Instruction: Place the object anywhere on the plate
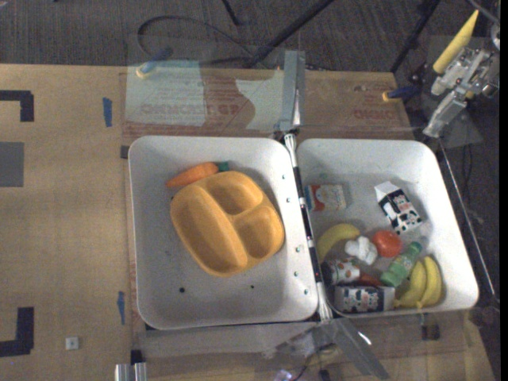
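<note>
Arm's parked off at 2 o'clock, gripper [464, 74] too blurry to tell, so the bins stay reachable: orange divided plate [227, 221] left, carrot [193, 174] touching its 11 o'clock rim, not on it.

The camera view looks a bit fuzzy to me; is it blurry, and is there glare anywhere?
In the camera view the whole picture is soft: small printed labels, as on the black-and-white milk carton, cannot be read. The two shallow white bins are bright and washed out. The yellow sectioned plastic plate is evenly lit with faint shadows. The dark floor at the top lacks detail.
</note>
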### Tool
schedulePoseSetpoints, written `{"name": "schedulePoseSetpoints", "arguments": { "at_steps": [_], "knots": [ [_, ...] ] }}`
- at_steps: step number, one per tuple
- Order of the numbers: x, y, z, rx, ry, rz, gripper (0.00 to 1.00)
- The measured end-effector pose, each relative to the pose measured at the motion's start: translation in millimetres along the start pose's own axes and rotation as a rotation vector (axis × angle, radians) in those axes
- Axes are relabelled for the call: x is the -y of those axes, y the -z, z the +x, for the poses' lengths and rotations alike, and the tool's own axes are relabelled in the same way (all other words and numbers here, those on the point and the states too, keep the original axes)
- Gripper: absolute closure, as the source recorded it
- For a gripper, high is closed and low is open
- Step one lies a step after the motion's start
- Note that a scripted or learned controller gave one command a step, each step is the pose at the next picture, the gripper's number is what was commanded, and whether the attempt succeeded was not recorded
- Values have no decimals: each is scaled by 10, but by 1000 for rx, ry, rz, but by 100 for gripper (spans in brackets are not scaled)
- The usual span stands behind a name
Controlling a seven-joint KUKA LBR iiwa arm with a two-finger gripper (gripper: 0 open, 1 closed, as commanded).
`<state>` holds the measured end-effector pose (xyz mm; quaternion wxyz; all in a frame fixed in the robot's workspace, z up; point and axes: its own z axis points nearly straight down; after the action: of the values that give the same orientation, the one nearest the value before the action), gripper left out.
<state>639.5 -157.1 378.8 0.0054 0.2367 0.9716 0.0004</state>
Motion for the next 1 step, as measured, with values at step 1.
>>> {"name": "schedulePoseSetpoints", "arguments": {
  "at_steps": [1],
  "knots": [
    [-393,240,-4,-1,22,0,0]
  ]
}}
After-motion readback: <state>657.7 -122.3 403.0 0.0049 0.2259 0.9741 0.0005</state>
